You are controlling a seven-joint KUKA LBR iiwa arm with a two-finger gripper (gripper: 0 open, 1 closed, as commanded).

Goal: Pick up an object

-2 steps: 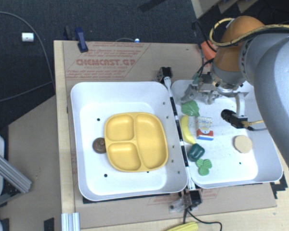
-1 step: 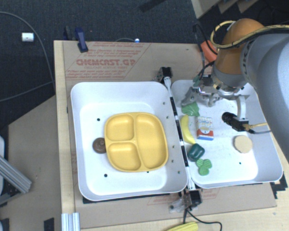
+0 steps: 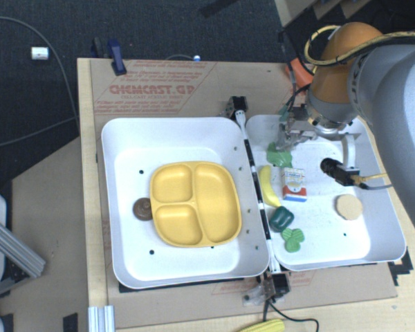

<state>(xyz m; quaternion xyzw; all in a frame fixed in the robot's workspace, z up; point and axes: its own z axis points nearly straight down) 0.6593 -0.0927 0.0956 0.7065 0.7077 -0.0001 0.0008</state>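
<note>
My gripper (image 3: 288,138) hangs low over the back left part of the right bin (image 3: 373,241). Just below it, and maybe touching it, lies a light green crumpled thing (image 3: 279,158). In front of that lie a yellow banana (image 3: 267,186) along the bin's left wall and a small white and red carton (image 3: 294,184). Nearer the front are a dark green pepper (image 3: 281,218) and a small green leafy piece (image 3: 292,238). A tan round biscuit (image 3: 348,207) rests to the right.
The left bin (image 3: 121,151) holds a yellow divided plate (image 3: 194,203) with a small brown disc (image 3: 142,209) beside its left edge. The grey arm with its orange band (image 3: 342,61) comes in from the upper right. Both bins stand on a cardboard sheet (image 3: 152,85).
</note>
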